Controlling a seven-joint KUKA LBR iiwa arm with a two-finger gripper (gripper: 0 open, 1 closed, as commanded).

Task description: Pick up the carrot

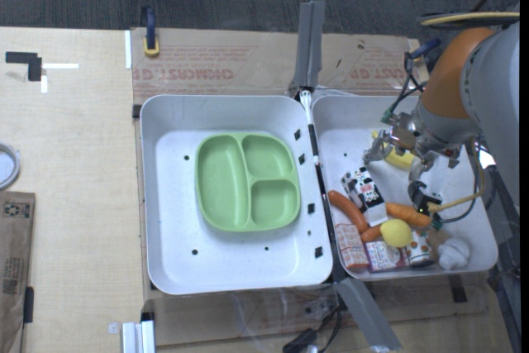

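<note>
1. The pincer (pixel 395 146) hangs over the back part of the right bin (pixel 331 116); whether it is spread or pressed together I cannot tell, as wrist hardware and cables crowd it; nothing can be made out in its grip.
2. Just beside the pincer lies a yellow item (pixel 402 159), partly hidden by the wrist; the grey arm (pixel 496 87) with its orange band (pixel 450 83) rises to the right.
3. Toward the front of the same bin lies the carrot (pixel 348 211), slanting from upper left to lower right, apart from the pincer; a black-and-white carton (pixel 362 188) lies against it.
4. Near the carrot's lower end sit a lemon (pixel 396 234), an orange piece (pixel 408 213), a flat red-and-white packet (pixel 364 254) and a white lump (pixel 453 254) in the front right corner.
5. The left bin (pixel 157 202) holds a green divided plate (pixel 246 181); both bins rest on the light worktop (pixel 66 178).
</note>
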